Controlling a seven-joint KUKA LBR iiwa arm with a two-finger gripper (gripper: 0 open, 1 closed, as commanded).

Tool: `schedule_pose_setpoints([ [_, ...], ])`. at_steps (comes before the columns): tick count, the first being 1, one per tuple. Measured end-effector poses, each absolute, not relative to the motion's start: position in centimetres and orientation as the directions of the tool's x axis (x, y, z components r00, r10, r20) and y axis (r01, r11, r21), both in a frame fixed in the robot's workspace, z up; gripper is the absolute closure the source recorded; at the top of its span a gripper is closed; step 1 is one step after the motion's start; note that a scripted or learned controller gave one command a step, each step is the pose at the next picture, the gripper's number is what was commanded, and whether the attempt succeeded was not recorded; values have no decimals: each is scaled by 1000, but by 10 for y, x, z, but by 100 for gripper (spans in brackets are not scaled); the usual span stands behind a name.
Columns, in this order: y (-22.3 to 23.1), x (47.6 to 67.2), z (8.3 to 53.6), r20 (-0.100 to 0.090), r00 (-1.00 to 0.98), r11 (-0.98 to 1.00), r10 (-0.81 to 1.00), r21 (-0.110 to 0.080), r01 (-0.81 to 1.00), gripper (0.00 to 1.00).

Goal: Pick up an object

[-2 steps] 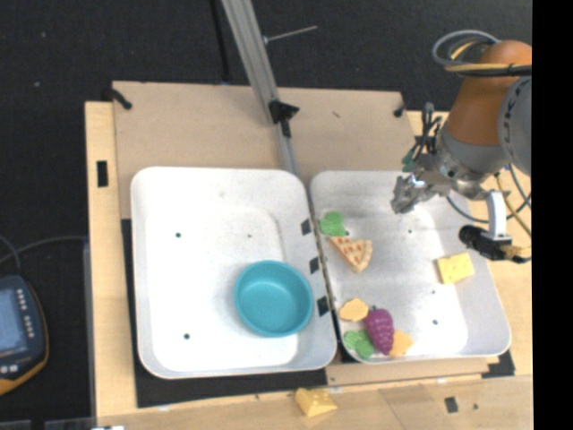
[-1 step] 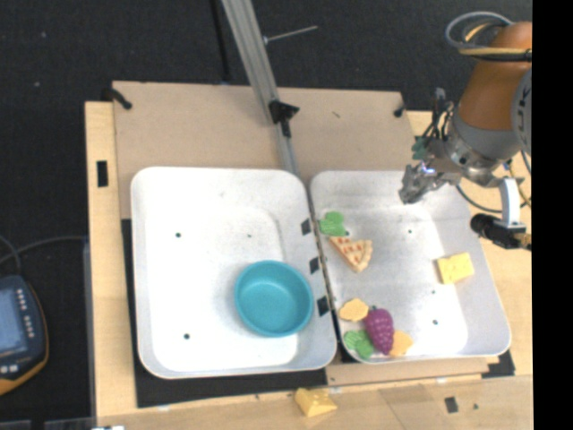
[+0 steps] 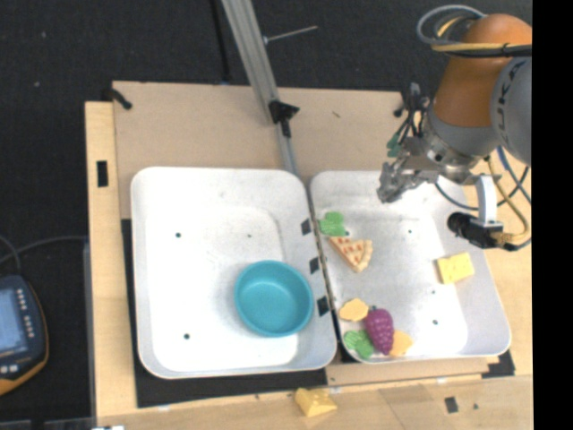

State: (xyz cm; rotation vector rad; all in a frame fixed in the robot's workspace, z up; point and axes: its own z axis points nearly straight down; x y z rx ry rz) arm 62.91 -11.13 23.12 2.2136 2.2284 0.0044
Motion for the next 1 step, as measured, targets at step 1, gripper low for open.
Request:
schedule_pose_setpoints([
  [1,-55,629,226,1,-7,7,1000,1,1000,100],
])
